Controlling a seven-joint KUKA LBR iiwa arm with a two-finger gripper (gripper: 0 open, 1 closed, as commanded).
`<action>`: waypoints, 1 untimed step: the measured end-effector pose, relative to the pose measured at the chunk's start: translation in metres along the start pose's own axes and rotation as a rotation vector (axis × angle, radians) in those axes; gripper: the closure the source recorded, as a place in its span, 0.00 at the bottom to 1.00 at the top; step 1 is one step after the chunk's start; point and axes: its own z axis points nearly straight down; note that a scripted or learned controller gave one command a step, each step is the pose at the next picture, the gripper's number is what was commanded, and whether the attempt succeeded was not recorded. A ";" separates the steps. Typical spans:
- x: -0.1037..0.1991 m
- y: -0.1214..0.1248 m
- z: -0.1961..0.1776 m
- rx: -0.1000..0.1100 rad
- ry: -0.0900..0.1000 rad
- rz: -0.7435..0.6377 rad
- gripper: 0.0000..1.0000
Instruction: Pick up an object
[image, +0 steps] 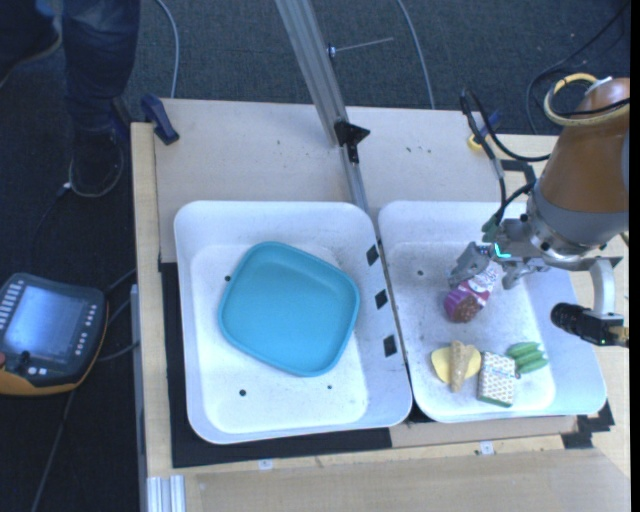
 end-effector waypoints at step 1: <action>0.000 0.000 0.000 0.000 0.000 0.000 0.00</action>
